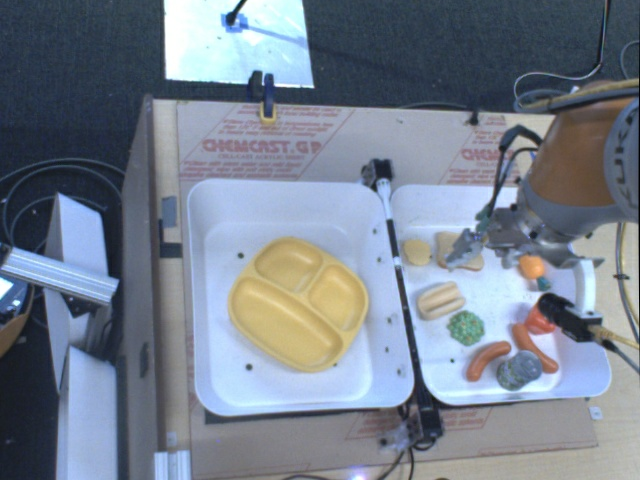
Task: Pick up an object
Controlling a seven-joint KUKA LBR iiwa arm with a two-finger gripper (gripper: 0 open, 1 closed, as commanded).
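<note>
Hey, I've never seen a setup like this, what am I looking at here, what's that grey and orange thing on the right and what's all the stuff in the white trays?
It is a robot arm, seen by one camera above the bench looking down. Its gripper hangs over the right bin, near a tan piece of toy food; nothing visibly sits between its fingers. That bin holds toy food: a hot dog bun, green broccoli, a sausage and a grey lump. The left bin holds a yellow divided plate.

tray point(296, 303) lies in left bin point(215, 268); food items point(465, 326) in right bin point(590, 373).
</note>
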